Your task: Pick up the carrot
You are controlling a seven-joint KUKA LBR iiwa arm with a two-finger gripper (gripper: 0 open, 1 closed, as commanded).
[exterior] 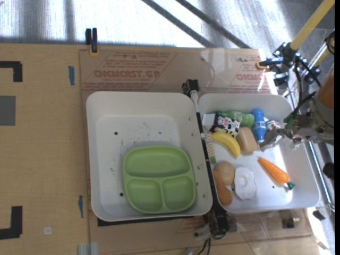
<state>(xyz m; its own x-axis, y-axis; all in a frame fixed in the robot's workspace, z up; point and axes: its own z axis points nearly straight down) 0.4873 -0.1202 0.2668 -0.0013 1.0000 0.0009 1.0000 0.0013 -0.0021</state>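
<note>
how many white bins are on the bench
2. The left bin holds a green divided plate; the right bin beside it holds the carrot, a banana and other toy foods.

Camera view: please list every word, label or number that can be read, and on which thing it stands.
"CHEMCAST" (mirrored, red): clear sheet behind the left bin; its smaller lines are too blurred.
Red print on the clear sheet behind the right bin: too blurred.
Cow-patterned carton: label too small to read.

Bright, even light falls from above; the white bins (101, 142) glare slightly. Striped sunlight crosses the floor (159, 9) beyond the bench (42, 158). Focus is mildly soft.
</note>
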